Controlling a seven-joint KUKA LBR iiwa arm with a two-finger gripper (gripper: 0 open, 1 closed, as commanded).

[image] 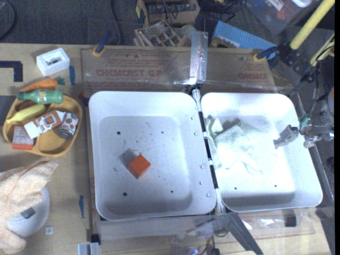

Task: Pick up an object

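The landmark for all positions below is the left bin (101, 142).

Well to the left of the left bin, on the counter (40, 54), a yellow bowl (50, 145) holds a green bottle (41, 96), a banana-shaped item (24, 113) and small cartons. A white box (53, 61) lies beyond the bowl, toward the counter's far edge. A pale cloth (21, 187) lies nearer the camera than the bowl, off the left bin's near-left corner.

Inside the left bin, an orange cube (139, 166) rests on the floor, slightly near of centre. It stands apart from all four walls, with open floor on every side. Dark specks are scattered on the floor around it.

The right bin (297, 195) touches the left bin along their shared rims. A crumpled white cloth (234, 142) lies in it, close to the shared rim; it may include more than one piece, as the glare there washes out detail. The near half of that bin's floor is open.

The end effector (287, 135) sits over the right bin's far-right part, well apart from the left bin and the orange cube. The opening of the end effector cannot be determined at this resolution, and nothing is seen held in it.
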